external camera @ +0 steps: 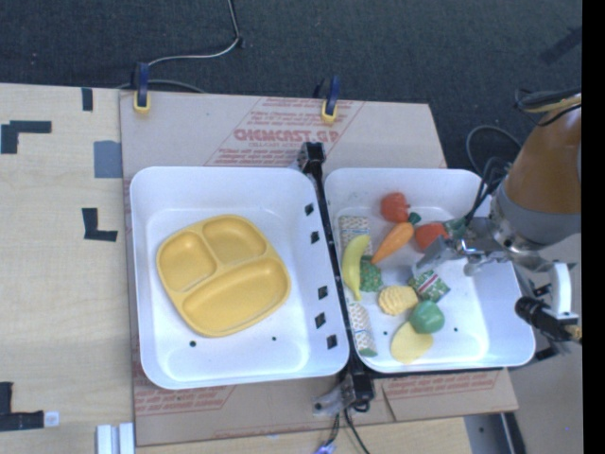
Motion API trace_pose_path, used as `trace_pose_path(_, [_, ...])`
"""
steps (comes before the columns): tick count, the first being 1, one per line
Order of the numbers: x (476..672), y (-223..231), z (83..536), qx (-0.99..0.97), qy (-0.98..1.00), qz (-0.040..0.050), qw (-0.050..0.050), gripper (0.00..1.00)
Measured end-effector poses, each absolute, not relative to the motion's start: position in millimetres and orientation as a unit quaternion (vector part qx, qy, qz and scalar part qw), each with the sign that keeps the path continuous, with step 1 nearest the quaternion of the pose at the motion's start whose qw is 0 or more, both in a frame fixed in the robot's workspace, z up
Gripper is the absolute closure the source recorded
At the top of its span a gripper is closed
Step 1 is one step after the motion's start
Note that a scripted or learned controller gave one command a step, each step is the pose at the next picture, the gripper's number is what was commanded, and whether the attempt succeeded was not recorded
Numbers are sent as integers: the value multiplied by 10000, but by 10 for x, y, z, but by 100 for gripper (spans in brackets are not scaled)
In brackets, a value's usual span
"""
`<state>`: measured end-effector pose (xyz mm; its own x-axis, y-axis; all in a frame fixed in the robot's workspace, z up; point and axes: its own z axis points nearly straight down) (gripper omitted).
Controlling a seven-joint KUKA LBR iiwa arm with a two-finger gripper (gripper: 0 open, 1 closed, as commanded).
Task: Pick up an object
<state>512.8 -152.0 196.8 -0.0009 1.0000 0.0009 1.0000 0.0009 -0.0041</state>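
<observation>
The right bin [468,183] holds several toy foods: a red tomato [395,206], an orange carrot [392,241], a small red piece [430,233], a yellow banana [354,263], a green leafy piece [371,277], a yellow corn cob [397,299], a green pepper [427,318] and a pale yellow lump [409,343]. A small green and red packet [431,285] lies among them. My gripper [444,251] hangs low over the right half of this bin, just right of the carrot and small red piece and above the packet. I see nothing clearly held in it.
The left bin [151,192] holds a yellow divided plate [222,274]. Two flat printed packets [354,225] [361,324] lie along the right bin's left wall. The arm's grey and orange body [548,178] overhangs the right bin's right rim.
</observation>
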Motion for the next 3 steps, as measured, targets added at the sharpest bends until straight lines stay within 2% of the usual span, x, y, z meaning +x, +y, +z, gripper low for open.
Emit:
trace_pose_path(1, [5171, -1334, 1075, -7072, -7071, 8, 16, 0])
trace_pose_path(2, [5678, -1261, 860, -7063, -7079, -14, -13, 0])
trace_pose_path(3, [6106, -1179, 851, -7068, -7074, 7, -14, 0])
